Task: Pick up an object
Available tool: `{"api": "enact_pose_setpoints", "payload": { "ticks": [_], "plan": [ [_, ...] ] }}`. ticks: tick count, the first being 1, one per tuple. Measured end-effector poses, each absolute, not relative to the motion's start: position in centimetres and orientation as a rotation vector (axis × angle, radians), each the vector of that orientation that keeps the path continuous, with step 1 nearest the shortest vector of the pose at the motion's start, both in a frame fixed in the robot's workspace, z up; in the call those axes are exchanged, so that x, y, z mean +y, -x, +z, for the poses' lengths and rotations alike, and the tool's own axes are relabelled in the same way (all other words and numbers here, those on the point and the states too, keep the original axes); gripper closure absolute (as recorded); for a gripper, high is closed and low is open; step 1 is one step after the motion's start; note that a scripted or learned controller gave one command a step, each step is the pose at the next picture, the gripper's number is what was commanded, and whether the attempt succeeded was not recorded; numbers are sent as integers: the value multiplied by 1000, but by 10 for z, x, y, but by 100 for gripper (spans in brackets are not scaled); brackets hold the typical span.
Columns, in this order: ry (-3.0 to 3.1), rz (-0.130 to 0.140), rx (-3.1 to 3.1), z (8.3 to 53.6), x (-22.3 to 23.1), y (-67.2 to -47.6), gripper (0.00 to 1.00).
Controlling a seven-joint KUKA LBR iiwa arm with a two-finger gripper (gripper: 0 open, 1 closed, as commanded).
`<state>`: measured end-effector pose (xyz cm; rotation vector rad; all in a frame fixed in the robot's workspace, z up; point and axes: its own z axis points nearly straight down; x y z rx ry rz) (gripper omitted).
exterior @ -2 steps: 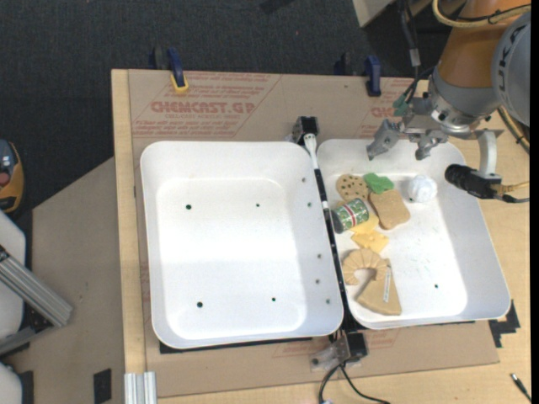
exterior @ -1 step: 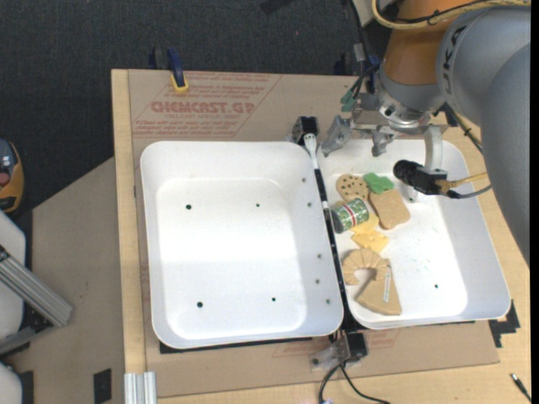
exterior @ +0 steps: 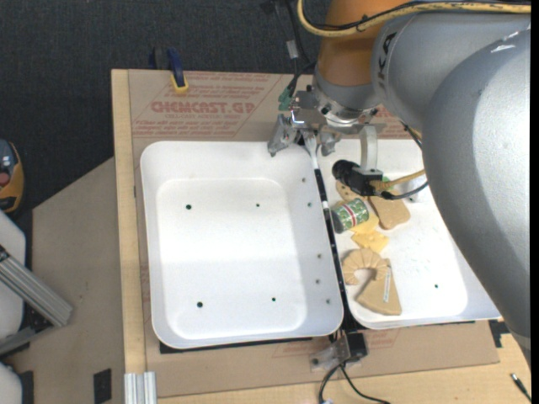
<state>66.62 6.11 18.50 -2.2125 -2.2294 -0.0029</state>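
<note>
Brown board surface (exterior: 253,364) carries two shallow white bins side by side. Nearest in the right bin (exterior: 434,263) lies a tan wedge (exterior: 381,297), then a small yellow piece (exterior: 370,240), then a green can (exterior: 349,215) on its side just beside the wall between the bins. The left bin (exterior: 150,225) sits alongside. Farther back, the claw (exterior: 295,137) hangs over the far end of that dividing wall, apart from every object. I cannot tell how far open it is, and I see nothing in its grip. My judgement is that picking has not begun: the next move calls for shifting over the right bin, centring on one object, perhaps the can, and descending.
</note>
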Motion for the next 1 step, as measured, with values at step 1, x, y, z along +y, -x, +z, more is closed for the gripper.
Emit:
{"api": "enact_pose_setpoints", "payload": {
  "ticks": [1],
  "plan": [
    [2208, 3, -2226, 139, 144, -665, 0]
  ]
}}
